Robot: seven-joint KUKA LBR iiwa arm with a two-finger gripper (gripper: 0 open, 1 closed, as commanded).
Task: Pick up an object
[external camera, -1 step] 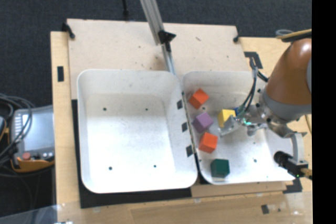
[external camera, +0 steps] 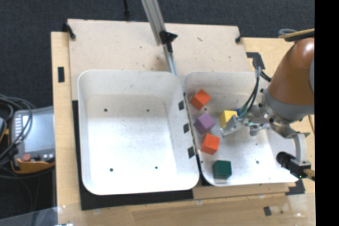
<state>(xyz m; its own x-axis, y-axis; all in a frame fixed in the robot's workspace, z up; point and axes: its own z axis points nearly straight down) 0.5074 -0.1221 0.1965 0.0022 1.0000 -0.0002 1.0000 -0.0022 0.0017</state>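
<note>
The green block [external camera: 222, 169] sits lowest in the frame, close to the front rim of the right bin [external camera: 249, 181], with bare floor around it. Just beyond it and a little left lies an orange block [external camera: 210, 143], and past that a purple block [external camera: 204, 123]; both crowd the wall that the right bin shares with the left bin [external camera: 132, 129]. A slip there could wedge a block against that wall instead of lifting it. Right of the purple block lies the yellow block [external camera: 229, 116], the likeliest target, since the gripper [external camera: 233, 127] hangs right beside it, touching or nearly so. Whether its fingers are spread or closed cannot be told, and no block is seen between them. The risk is that a finger lands on top of the yellow block or nudges it toward the purple one, so the grasp closes on nothing. Farthest back, a second orange block [external camera: 200, 99] sits alone, away from the arm [external camera: 288, 87].
</note>
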